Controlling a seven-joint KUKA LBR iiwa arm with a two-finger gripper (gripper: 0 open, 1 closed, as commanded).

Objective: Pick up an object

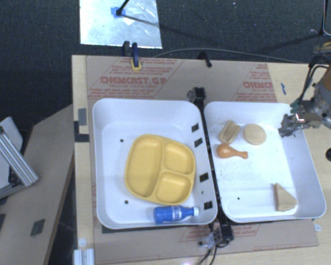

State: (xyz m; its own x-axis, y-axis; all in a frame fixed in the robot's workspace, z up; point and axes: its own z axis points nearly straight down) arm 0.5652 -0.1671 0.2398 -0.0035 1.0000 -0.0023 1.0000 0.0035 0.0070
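Note:
The right bin holds a tan bread-like piece, a round beige bun, an orange drumstick and a tan wedge near its front right corner. In the left bin lie a yellow divided plate and a blue bottle on its side. My gripper hangs over the right bin's far right edge, to the right of the bun and apart from every object.
The arm comes in from the right above the right bin's far corner. A clamp sits at the bench's back edge. A metal frame stands off the bench at the left.

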